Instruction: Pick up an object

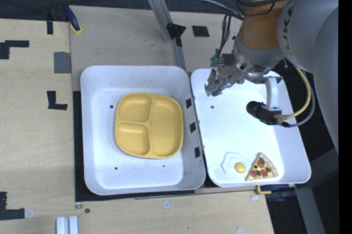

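My gripper (213,88) hangs over the far left corner of the right bin (242,128), its dark fingers pointing down and to the left. Nothing shows between them. A toy fried egg (235,165) lies at the near edge of the right bin, and a toy pizza slice (261,167) lies just to its right. Both are well below the gripper in the view and apart from it. A yellow divided plate (149,124) rests in the middle of the left bin (99,117).
A slanted metal pole (159,5) rises behind the bins, ending near the gap between them. Black cables and a black fitting (263,112) hang from the wrist over the right bin. Tape marks dot the wooden bench (33,79) at left.
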Controlling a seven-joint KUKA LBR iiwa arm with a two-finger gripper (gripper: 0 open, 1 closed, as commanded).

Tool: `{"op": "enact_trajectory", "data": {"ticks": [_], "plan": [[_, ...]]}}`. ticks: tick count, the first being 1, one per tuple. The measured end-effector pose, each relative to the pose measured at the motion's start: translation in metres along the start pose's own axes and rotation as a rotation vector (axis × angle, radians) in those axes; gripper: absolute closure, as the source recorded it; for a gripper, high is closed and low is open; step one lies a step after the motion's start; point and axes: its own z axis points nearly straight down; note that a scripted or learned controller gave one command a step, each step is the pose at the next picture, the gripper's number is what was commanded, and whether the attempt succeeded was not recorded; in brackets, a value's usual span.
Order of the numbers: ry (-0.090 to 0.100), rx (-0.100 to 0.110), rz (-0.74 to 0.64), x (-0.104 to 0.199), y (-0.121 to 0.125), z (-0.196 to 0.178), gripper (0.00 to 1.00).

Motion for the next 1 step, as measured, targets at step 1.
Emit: {"op": "enact_trajectory", "data": {"ticks": [1], "plan": [[0.0, 0.0, 0.001, 0.0476, 0.0223, -0.0038, 1.0]]}}
